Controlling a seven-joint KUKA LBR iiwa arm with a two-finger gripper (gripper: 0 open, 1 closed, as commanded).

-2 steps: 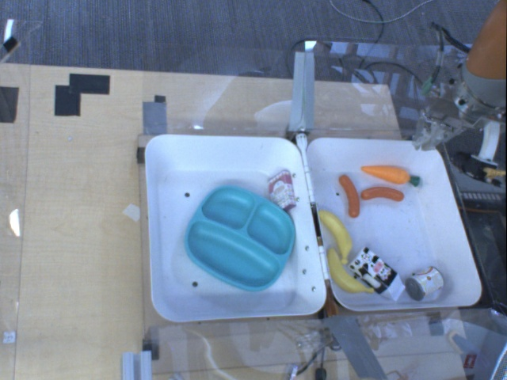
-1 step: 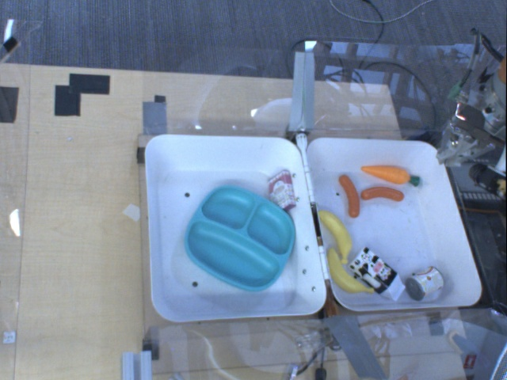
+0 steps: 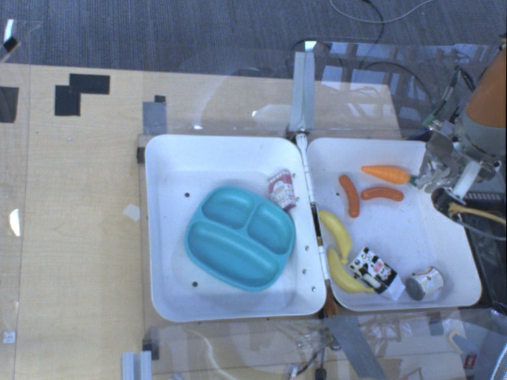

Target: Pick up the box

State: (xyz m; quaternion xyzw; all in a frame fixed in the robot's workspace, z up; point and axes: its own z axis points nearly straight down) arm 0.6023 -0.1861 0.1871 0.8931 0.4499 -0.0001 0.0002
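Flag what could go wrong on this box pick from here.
1. The box lies tilted on the bananas, so a grasp may slip or drag one along.
2. The can sits close beside the box; the tool could knock it while descending.
3. The tool sits at the bin's far-right side near the carrot, with the sausages between it and the box.

No text, brand, number or sign can be read. The small black-and-white patterned box [image 3: 372, 270], lower right of the frame, carries markings too small to make out, and the red-and-white packet [image 3: 282, 189] at the centre bears print that is blurred beyond reading.
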